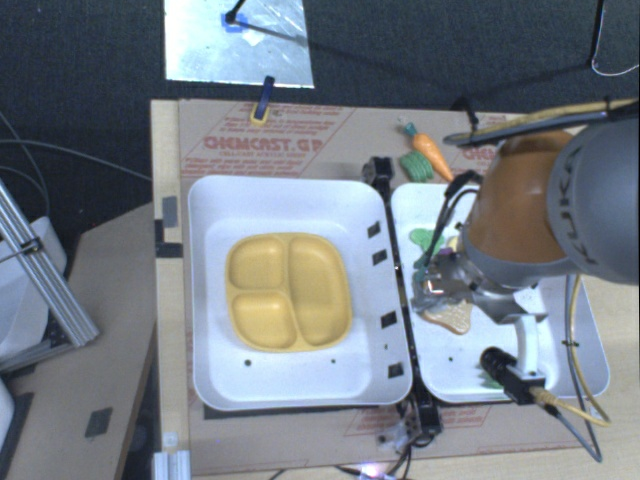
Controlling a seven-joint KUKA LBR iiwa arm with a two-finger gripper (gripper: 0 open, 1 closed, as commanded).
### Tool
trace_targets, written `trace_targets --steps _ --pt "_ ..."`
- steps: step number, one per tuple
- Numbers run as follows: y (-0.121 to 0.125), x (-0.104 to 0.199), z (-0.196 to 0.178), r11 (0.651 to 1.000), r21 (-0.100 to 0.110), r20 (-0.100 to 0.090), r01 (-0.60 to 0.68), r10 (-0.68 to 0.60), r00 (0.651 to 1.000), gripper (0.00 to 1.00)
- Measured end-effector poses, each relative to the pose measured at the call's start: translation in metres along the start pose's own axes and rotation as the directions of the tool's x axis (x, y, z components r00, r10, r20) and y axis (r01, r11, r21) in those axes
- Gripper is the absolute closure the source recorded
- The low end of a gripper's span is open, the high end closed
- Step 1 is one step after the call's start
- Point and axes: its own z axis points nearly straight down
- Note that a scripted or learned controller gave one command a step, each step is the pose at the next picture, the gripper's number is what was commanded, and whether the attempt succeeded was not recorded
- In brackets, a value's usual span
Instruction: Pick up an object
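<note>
Low in the right bin [590, 363], hand [432, 286] largely hidden under the grey-and-orange arm [530, 213]; finger state impossible to tell. Just below it, a tan toast-like piece [450, 317], partly covered. Green item [424, 238] half hidden. Left bin [210, 218]: yellow divided tray [290, 291].

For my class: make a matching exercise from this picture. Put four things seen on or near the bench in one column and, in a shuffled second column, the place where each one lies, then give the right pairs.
Things:
1. yellow divided plate
2. toy carrot
3. toast slice
4. shiny metal sheet

Places:
A. in the right bin, under the arm's wrist
B. on the dark floor beyond the bench
C. in the middle of the left bin
D. on the cardboard behind the right bin

Pairs: 1-C, 2-D, 3-A, 4-B
</note>
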Motion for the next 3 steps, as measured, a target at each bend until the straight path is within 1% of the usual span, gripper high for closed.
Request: trace_targets --steps 1,2,3 --pt "0.002 0.025 -0.168 1.000 -0.022 -0.001 0.000 0.000 1.000 1.00" --pt "0.001 0.023 -0.170 1.000 -0.008 0.002 0.001 -0.001 1.000 1.00" --pt "0.002 0.023 -0.180 1.000 -0.009 0.002 0.006 -0.006 1.000 1.00"
